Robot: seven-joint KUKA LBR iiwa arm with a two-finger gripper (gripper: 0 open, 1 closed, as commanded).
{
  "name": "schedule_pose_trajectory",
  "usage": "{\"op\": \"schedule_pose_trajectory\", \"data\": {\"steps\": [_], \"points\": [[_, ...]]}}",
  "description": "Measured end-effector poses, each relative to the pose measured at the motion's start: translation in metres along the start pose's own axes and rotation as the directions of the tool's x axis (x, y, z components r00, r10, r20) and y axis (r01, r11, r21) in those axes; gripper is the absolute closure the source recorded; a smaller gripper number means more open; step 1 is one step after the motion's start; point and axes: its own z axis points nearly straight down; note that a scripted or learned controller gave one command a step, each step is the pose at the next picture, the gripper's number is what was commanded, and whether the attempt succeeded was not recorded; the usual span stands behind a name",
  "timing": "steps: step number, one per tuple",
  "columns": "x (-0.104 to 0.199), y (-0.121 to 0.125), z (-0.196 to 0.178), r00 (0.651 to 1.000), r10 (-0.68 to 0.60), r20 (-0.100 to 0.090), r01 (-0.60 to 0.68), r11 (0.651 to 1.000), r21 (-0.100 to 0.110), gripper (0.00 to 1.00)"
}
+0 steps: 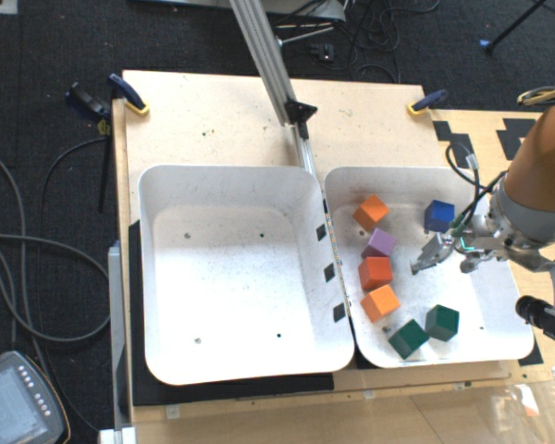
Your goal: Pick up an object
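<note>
The right bin (499, 340) holds several small blocks. An orange block (371, 212) lies near its back left, with a purple block (380, 242), a red block (376, 272) and another orange block (380, 301) in a line below it. Two dark green blocks (408, 338) (441, 322) sit near the front. A blue block (438, 215) lies just behind the gripper. My gripper (449, 255) hangs over the middle of the right bin, open, with nothing between its fingers. It stands right of the red block and apart from it.
The left bin (166, 192) stands beside the right one, sharing a raised middle edge. A slanted metal rail (264, 49) runs from the back down to the bins' junction. Clamps (128, 95) (427, 102) grip the board's back corners. The arm's grey and orange body (536, 183) covers the right bin's right side.
</note>
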Motion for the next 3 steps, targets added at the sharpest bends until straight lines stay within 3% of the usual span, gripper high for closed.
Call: {"op": "schedule_pose_trajectory", "data": {"steps": [1,3], "points": [[0.000,0.001,-0.002,1.000,0.001,0.001,-0.001,1.000,-0.005,0.00],[0.004,0.008,0.090,1.000,0.002,0.000,-0.002,1.000,-0.007,0.00]]}}
